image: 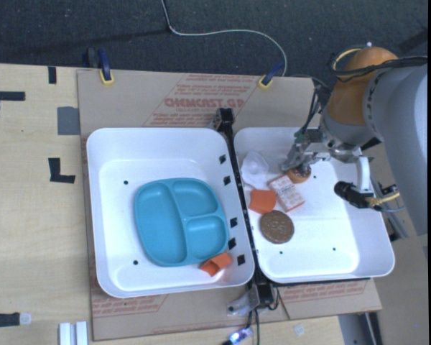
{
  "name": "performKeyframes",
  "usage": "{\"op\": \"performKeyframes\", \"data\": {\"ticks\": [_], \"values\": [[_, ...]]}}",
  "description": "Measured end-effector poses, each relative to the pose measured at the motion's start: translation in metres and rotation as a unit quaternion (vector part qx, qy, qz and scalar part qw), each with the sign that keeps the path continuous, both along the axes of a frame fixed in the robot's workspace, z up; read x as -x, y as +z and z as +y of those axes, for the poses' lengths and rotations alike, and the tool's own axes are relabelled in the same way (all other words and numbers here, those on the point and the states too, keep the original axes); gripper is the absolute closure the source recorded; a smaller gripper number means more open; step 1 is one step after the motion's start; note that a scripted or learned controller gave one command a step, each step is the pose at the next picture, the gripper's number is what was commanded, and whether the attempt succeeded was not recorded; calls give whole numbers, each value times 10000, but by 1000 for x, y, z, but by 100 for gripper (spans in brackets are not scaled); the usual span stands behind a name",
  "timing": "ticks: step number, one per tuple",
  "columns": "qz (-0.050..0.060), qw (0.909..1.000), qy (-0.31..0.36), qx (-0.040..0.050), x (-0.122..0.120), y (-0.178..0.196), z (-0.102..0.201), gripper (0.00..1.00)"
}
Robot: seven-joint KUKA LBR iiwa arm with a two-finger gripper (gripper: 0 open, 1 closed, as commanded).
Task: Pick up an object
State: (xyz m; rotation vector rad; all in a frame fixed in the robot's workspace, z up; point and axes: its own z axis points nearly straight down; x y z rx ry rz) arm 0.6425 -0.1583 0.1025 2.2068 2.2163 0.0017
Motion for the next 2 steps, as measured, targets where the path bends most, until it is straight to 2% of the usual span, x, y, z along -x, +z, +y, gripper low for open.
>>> {"op": "performKeyframes", "data": {"ticks": [1,2], "values": [[35,10000,-11,-45,-10,58,0,100],[45,10000,-10,-48,-7,102,5,100]]}}
